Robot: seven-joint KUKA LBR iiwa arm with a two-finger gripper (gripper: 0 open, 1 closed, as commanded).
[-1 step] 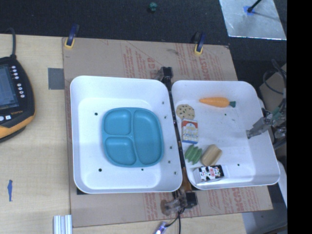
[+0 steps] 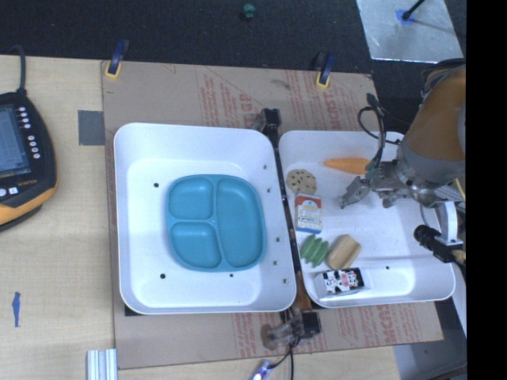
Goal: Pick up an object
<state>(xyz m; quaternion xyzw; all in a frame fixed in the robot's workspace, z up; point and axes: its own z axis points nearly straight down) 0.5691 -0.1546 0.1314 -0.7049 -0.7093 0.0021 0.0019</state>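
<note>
The right bin point(image 2: 412, 287) holds several small things: a round brown cookie point(image 2: 301, 181), an orange carrot point(image 2: 346, 165), a red and white carton point(image 2: 308, 213), a green pod-like piece point(image 2: 314, 250), a tan bread roll point(image 2: 343, 252) and a black and white packet point(image 2: 343, 281). My gripper point(image 2: 366, 199) hangs over the right bin just below the carrot and right of the carton. Its fingers point(image 2: 349, 198) are spread open, with nothing between them.
The left bin point(image 2: 142, 287) carries a blue divided plate point(image 2: 215, 222). A handheld control pendant point(image 2: 20, 157) lies on the bench at far left. Clamps point(image 2: 116, 60) pin the cardboard sheet at the back. The arm point(image 2: 436, 125) comes in from the right.
</note>
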